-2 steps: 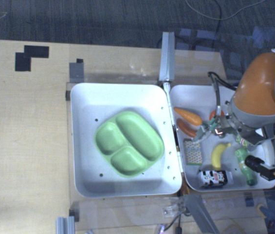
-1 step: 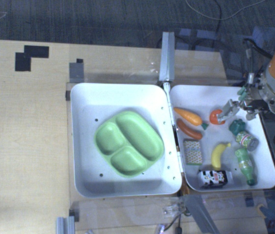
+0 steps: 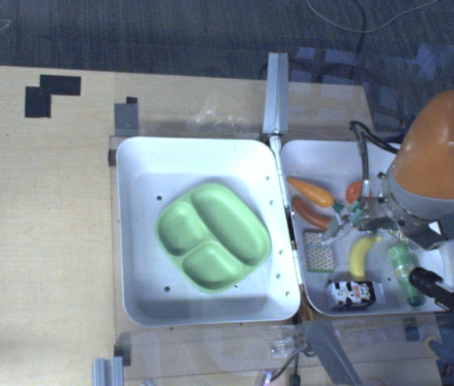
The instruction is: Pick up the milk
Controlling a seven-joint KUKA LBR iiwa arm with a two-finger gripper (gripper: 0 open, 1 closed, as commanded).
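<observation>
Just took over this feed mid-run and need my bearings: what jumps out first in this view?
The big green divided plate dominates, lying alone in the left bin. The arm's orange band looms over the right bin, where the gripper hangs above crowded items: a carrot, a banana and a green bottle. The milk, a black-and-white carton, lies at that bin's near edge, apart from the gripper.

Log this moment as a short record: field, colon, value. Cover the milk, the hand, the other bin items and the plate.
milk: small carton lying near the right bin's front wall
hand: over the right bin, above the milk, apart from it
nearby items: banana, carrot, green bottle
left bin: holds a green divided plate
task state: milk not picked up
</observation>
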